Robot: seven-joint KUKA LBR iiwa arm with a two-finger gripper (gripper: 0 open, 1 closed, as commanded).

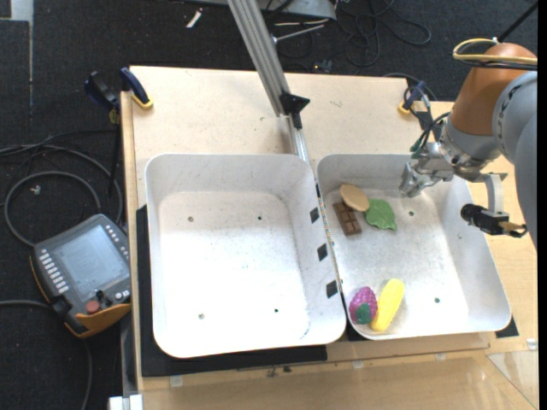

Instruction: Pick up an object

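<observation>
- Camera view, looking down at a slant on a wooden bench (214, 109) with two white bins side by side.
- Left bin (171, 178): bare white floor, faintly speckled.
- Right bin (479, 289): five small items in two groups.
- Upper group, near the divider: tan oval piece (355, 198), brown bar (347, 219) touching its lower edge, green leaf (381, 215) just beside both on the right.
- Lower group, near the front edge: magenta fruit (362, 301) with a green bit beneath, touching a yellow corn (388, 304) lying tilted on its right.
- Arm (496, 101) reaching in from the right, grey with an orange band, angled down toward the right bin's back part.
- Gripper (414, 183) low over the bin floor, near the back wall, to the upper right of the leaf and apart from it.
- Cannot tell the gripper's state; tips too small and blurred. Nothing seen between them.
- Outside the bins: metal pole (261, 45) slanting from top centre down to the divider, blue-and-yellow clamps (128, 84) at the bench's back corners, teach pendant (81, 267) on the dark floor at left, loose cables (359, 15) at the top.
</observation>
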